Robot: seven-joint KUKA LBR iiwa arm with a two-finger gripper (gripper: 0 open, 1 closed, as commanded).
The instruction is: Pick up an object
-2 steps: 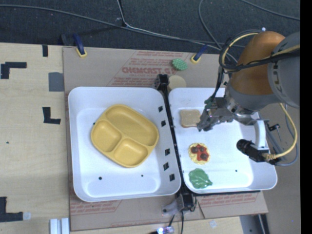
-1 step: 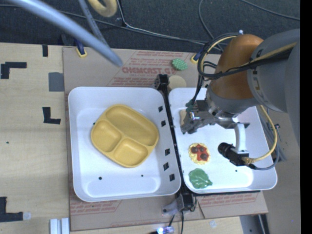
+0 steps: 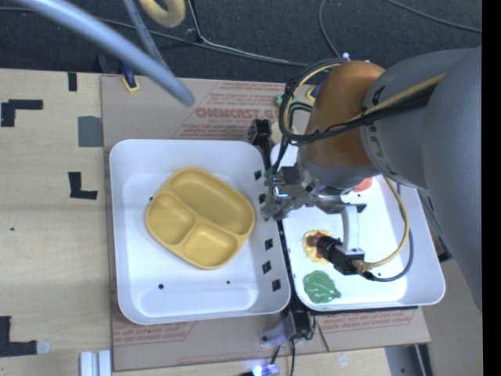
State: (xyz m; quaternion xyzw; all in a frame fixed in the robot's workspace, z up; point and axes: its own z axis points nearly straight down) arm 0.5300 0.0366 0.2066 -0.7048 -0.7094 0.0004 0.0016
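End effector (image 3: 274,199) over rim between white bins (image 3: 156,292), beside yellow tray (image 3: 200,218), opening unclear

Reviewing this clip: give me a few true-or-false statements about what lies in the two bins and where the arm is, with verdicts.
1. A yellow plate lies in the bin on the view's left. True.
2. The plate has three compartments. True.
3. The green lump lies on the plate. False: it lies in the bin on the view's right, near its front edge.
4. The arm hangs over the far left corner of the bin on the view's left. False: it hangs over the bin on the view's right, close to where the two bins meet.
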